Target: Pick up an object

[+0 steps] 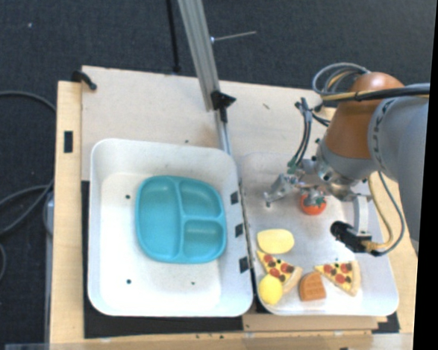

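1. The gripper (313, 190) hangs over the far part of the right bin (379, 290), beneath the grey arm (401, 138) and its orange band (358, 117); whether it is apart or together cannot be told from this view.
2. Just below the gripper sits a small red-orange tomato (313, 205), round, with a dark green top. It seems to touch the gripper's underside, but a hold on it cannot be confirmed.
3. It lies in the far half of the right bin, apart from the other food toys.
4. Nearer the camera in that bin: a pale yellow oval piece (276, 241), a pizza slice (277, 268) with red dots, and a lemon (270, 290) just beside that slice.
5. A brown bread piece (313, 288) lies near a second pizza slice (341, 275) toward the bin's right front.
6. The left bin (115, 163) holds a teal tray (180, 219) with compartments, lying flat.
7. A metal strut (200, 46) slants up from between the bins.
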